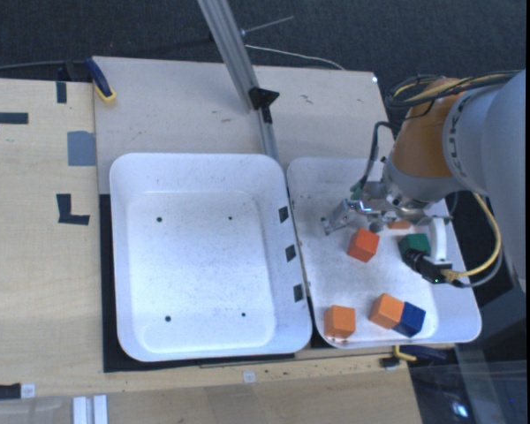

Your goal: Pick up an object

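Your gripper [346,222] sits low over the right bin [318,184], in that bin's upper half, hanging from the grey arm [495,140] with its orange band [421,144] that reaches in from the right. Its two metal fingers [336,223] point toward the bin's left side, and you can see nothing between them. They are too small and too blurred here to judge how far apart they stand, so you cannot tell whether they are spread or closed.

You have several blocks to choose from, all in the right bin. An orange-red cube [363,245] lies just below and to the right of the fingertips, near them but apart. Along the bin's lower edge you see an orange cube [340,321] on the left, then a second orange cube [387,311] touching a blue cube [411,319] on its right. A green block [417,242] lies near the arm's wrist, beside a black cable fitting [424,265].

To your left, the left bin [124,184] stands side by side with the right one on the bench [35,140].
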Tool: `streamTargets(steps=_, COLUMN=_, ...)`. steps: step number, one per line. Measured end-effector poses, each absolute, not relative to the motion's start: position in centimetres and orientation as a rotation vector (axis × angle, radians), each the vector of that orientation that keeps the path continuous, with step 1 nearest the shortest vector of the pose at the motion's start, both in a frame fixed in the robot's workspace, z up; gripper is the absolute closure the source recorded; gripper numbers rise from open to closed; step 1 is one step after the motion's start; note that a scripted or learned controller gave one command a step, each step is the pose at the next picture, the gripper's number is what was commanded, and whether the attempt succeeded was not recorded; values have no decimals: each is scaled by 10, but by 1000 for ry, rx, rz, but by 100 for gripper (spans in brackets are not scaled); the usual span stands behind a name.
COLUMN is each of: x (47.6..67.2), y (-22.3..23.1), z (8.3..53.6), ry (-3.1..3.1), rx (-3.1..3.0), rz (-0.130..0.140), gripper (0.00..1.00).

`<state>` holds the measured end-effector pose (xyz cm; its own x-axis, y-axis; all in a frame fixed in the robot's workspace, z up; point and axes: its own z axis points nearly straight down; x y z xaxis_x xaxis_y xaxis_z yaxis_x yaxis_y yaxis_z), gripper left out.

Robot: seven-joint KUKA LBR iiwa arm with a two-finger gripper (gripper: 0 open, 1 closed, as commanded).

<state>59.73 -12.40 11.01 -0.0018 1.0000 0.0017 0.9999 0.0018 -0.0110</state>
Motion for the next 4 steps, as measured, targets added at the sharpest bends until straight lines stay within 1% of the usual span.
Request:
streamTargets(steps=1, x=560, y=-127, z=91, ry=-2219, rx=-2219, rz=6, gripper=0)
streamTargets(steps=2, x=562, y=-125, z=101, ry=-2222, rx=-2216, rz=2, gripper=100)
streamTargets(steps=3, x=581, y=-36, z=196, ry=-2234, rx=-2213, rz=-10, gripper=100)
streamTargets(steps=4, x=549, y=10, z=234, ry=-2228, rx=-2212, rz=-3, gripper=100)
